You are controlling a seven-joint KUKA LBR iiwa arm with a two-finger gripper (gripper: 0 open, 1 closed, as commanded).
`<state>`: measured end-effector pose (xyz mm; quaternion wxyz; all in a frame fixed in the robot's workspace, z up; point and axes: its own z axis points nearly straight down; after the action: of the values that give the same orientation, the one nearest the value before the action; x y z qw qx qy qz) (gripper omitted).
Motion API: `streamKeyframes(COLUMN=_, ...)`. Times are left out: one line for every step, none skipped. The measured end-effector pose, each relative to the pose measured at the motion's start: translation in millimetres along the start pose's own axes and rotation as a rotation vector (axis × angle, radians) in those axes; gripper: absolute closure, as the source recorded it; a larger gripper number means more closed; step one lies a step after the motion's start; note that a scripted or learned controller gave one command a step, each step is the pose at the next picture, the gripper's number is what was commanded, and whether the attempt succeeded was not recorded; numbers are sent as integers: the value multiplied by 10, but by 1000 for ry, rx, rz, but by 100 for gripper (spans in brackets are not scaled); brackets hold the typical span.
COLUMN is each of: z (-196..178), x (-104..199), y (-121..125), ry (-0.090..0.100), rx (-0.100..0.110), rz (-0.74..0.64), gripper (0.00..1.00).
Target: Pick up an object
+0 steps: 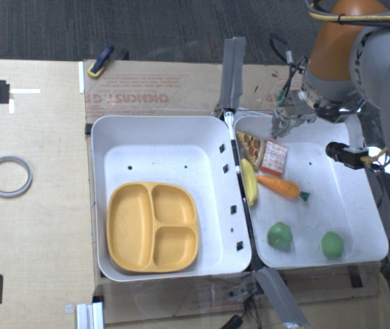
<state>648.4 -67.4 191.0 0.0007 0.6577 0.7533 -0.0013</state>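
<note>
Nearest the camera, well forward of the jaws, two green round fruits lie close to the near wall of the right bin: one to the left, the other to the right, apart from each other. In the left bin, forward and far left of the jaws, a yellow divided plate with three compartments rests flat on the floor of the bin. Closer to the jaws, a carrot lies at a slant, its green tip pointing right, and a banana lies along the dividing wall just left of it. Directly below the jaws sits a small red-and-white packet, with a printed food wrapper just left of it against the wall. The jaws hang above the far left corner of the right bin, nothing visible between them; whether they are spread or pressed together cannot be told. On the surface far left lie a roll of tape and, farther back, a blue-and-yellow tool.
</note>
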Motion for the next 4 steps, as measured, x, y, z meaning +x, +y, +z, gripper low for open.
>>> streamKeyframes(z=2, x=551, y=-411, ry=1, rx=3, rz=205, gripper=100)
streamKeyframes(z=0, x=148, y=-697, ry=2, rx=2, rz=-68, gripper=100)
streamKeyframes(z=1, x=149, y=-696, ry=2, rx=2, rz=-68, gripper=0)
streamKeyframes(z=-1, x=143, y=-946, ry=3, rx=2, rz=-31, gripper=0)
